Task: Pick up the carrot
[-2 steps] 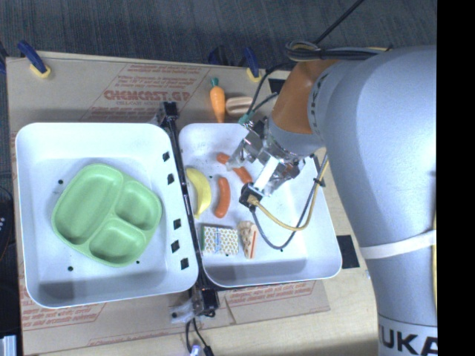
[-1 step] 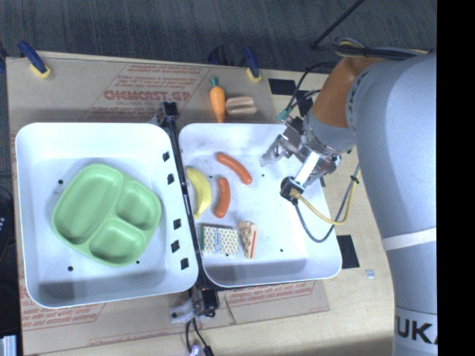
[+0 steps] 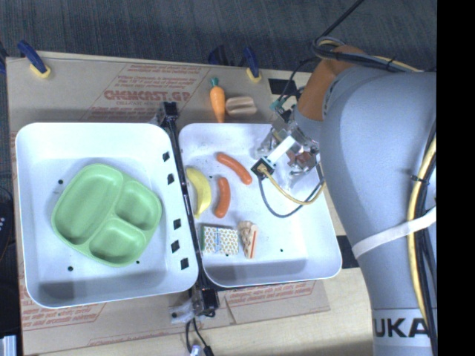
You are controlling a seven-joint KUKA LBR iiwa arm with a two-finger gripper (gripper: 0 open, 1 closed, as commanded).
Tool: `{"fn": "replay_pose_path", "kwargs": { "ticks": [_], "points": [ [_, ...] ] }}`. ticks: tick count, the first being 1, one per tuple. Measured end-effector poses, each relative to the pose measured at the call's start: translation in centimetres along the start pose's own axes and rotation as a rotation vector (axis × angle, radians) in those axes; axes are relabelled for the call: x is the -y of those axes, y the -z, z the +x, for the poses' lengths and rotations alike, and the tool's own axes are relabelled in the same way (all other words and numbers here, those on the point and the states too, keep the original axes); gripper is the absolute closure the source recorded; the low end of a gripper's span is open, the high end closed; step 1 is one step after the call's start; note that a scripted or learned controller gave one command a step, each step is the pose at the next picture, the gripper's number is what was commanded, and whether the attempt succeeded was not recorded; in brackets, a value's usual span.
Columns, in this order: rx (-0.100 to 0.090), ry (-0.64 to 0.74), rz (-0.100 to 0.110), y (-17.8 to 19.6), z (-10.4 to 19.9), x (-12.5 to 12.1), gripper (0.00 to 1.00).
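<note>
here the grey arm (image 3: 378, 199) fills the right side of the view, reaching in over the right bin (image 3: 312, 262). to its left sits the left bin (image 3: 33, 199), holding a green divided plate (image 3: 106, 215). the two bins lie on a cardboard sheet (image 3: 111, 87) with red print. the gripper (image 3: 286, 153) hangs over the right bin's upper right part, near its far rim; whether its pincer is spread or pressed together cannot be told from this angle. inside the right bin lie a banana (image 3: 199, 189) by the left wall, two orange sausages (image 3: 234, 167) (image 3: 222, 196) beside it, a patterned packet (image 3: 220, 240) and a sandwich wedge (image 3: 248, 239) toward the near side. the carrot (image 3: 217, 102) lies outside the bins, on the cardboard just beyond the right bin's far rim, with a small bun-like piece (image 3: 240, 107) next to it.
</note>
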State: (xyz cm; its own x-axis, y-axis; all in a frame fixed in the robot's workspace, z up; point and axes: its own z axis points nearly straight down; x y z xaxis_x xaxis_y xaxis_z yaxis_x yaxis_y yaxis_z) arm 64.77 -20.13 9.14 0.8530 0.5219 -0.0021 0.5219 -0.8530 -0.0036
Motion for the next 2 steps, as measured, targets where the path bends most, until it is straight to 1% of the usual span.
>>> {"fn": "replay_pose_path", "kwargs": {
  "ticks": [1,2],
  "points": [
    [-0.001,0.222,0.005,0.0,-2.5,0.7,0.0],
    [0.0,0.493,-0.002,0.0,-0.4,0.3,0.0]
  ]
}}
